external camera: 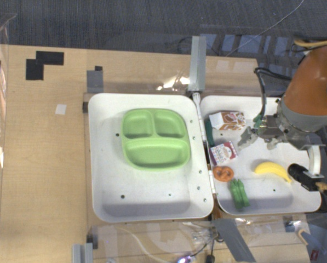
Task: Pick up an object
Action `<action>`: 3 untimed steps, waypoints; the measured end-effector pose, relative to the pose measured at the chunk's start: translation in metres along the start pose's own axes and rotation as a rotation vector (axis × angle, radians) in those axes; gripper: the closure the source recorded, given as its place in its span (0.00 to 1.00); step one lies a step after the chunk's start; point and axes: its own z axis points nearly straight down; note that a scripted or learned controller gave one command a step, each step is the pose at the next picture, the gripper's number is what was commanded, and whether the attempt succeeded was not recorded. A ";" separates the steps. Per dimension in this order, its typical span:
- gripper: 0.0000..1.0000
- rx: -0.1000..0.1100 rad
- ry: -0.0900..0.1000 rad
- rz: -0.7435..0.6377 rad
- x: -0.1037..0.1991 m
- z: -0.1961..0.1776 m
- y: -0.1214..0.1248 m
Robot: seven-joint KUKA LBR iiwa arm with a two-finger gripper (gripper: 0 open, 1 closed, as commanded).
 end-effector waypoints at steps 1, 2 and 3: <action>0.00 -0.001 0.000 0.018 -0.030 0.055 0.070; 0.00 0.043 0.000 0.004 -0.023 0.102 0.120; 1.00 0.053 0.008 -0.005 -0.017 0.094 0.120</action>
